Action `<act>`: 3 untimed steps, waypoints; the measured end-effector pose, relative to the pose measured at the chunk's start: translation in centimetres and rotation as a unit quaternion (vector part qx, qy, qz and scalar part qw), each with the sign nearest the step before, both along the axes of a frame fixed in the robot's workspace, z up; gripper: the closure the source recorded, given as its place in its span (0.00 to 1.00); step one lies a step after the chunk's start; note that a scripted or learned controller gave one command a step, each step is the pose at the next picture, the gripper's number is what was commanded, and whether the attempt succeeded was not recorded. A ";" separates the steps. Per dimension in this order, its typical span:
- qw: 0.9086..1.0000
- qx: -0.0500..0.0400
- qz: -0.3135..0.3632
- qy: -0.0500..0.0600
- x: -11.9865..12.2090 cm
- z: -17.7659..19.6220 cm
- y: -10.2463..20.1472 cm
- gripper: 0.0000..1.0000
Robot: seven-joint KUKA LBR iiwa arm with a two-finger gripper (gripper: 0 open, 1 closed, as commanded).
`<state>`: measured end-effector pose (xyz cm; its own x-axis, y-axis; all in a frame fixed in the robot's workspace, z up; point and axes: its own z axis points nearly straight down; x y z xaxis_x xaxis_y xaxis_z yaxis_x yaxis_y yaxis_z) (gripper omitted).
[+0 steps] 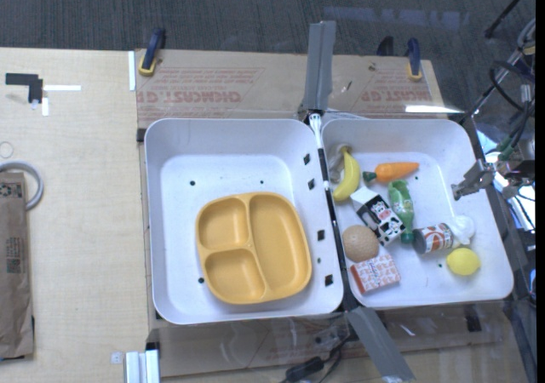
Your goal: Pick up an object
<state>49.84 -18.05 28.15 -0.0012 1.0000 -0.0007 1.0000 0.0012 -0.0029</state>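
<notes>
The right bin holds several small items. A yellow banana lies at its far left beside an orange carrot. Below them are a green packet, a black-and-white carton and a brown round bun. A red-and-white box lies at the near left. A red-labelled can lies on its side next to a small white piece, with a yellow lemon just in front.
The left bin holds a yellow three-compartment plate. A metal bracket and cables stand at the right bin's right rim. A grey divider post rises between the bins. Cardboard lies behind them.
</notes>
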 end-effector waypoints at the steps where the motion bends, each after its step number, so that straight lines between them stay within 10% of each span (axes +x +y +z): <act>1: 0.993 0.000 0.121 0.000 -0.6 -8.3 3.3 0.00; 2: 0.981 0.001 0.196 -0.001 1.1 -14.6 2.0 0.00; 3: 0.981 0.000 0.194 -0.001 1.1 -13.7 1.9 1.00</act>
<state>50.98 -16.13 14.44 -0.3818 0.9242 -0.0013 0.9242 0.3818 -0.0001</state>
